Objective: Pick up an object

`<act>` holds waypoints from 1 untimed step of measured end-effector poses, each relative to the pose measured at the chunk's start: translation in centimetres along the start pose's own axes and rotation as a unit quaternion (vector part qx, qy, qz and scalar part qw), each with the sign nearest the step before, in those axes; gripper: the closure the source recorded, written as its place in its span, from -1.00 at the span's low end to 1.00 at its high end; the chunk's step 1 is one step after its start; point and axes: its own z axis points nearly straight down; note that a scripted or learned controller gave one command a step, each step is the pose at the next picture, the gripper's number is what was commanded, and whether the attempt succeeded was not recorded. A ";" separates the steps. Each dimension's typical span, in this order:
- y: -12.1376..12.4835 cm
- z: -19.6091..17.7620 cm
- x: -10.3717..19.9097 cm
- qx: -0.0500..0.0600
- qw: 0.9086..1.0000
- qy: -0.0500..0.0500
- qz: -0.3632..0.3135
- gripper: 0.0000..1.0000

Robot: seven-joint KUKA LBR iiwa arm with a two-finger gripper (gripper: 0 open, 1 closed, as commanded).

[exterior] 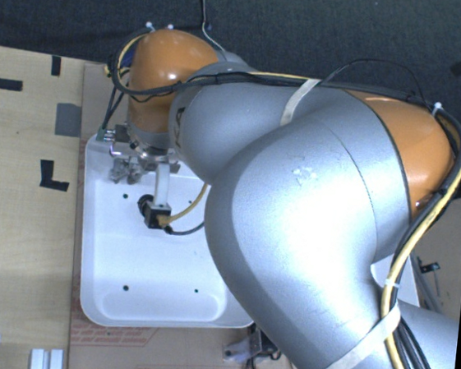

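Gripper (128,166) hung over bin (149,282) far corner; open or clenched, could not tell. Arm (319,206) hid bin's right part. Step needed: locate target first, centre above, descend straight.

Right side of white bin (119,291) behind grey arm (310,213); arm's far end beyond right and bottom edges

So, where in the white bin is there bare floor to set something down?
The near half of the white bin is bare, bordered by its front rim, its left wall and the arm on the right. The far corner is crowded by the end effector. Everything further right is hidden under the arm.
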 end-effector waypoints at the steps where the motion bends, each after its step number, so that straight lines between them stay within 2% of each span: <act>1: -2.6 1.1 -0.2 0.001 1.000 -0.001 0.002 1.00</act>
